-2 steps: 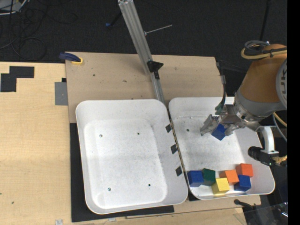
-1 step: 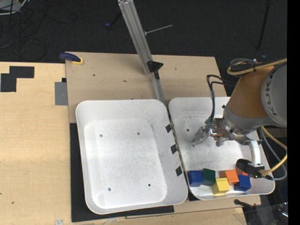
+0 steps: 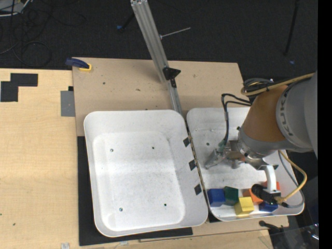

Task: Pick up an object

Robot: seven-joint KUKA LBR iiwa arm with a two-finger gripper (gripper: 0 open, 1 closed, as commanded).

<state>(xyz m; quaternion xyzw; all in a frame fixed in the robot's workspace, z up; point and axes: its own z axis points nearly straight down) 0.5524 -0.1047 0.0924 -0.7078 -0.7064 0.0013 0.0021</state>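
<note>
Bench: a light wooden board (image 3: 129, 84) fills the middle of the frame, with a second pale panel (image 3: 31, 149) at the left edge.
Room: the top of the frame is dark floor with cables (image 3: 21, 4) in the upper left corner.
Left bin (image 3: 98, 134): white and shallow, at the centre-left of the frame.
Right bin (image 3: 207, 123): white, just beside the left one; my arm (image 3: 275, 121) covers a big part of it.
Rail: a metal bar (image 3: 153, 40) goes at a slant from the top centre down to the gap between the bins.
Clamp: a small blue and yellow piece (image 3: 79, 64) lies on the upper left corner of the board.
My gripper (image 3: 213, 160): it is low over the middle of the right bin; I cannot tell whether my fingers are open or closed.
Objects: a blue block (image 3: 216, 196), a green block (image 3: 231, 194), a yellow block (image 3: 244, 205) and an orange piece (image 3: 257, 193) lie close together in the lower right corner of the right bin, below my gripper in the frame and apart from it.
In the way: my wrist and its cable (image 3: 293, 188) hang over the right side of this group.
</note>
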